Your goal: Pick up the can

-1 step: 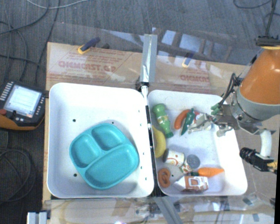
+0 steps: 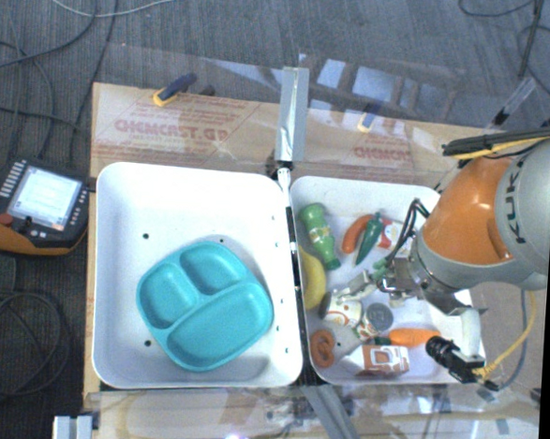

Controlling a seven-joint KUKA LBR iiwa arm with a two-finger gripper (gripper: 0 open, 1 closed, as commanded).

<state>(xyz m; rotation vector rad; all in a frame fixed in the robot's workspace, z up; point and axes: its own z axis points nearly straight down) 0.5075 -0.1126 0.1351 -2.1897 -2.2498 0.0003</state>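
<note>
Left white bin (image 2: 123, 250): turquoise three-section plastic plate (image 2: 205, 303). Right white bin (image 2: 453, 362): green bottle (image 2: 317, 234), yellow banana (image 2: 314, 282), orange carrot (image 2: 410, 337). Grey arm with orange band (image 2: 472, 228) reaches over the right bin. Small grey-topped can (image 2: 378, 316) lies near the bin's middle. Tool (image 2: 383, 280) just above the can; grip state cannot be told.

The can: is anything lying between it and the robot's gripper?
Nothing visible does. The gripper hangs right beside the can in the right-hand bin. Neighbours crowd it, though: a white cup toward the other bin, and a carrot and a small carton on its near side.
</note>
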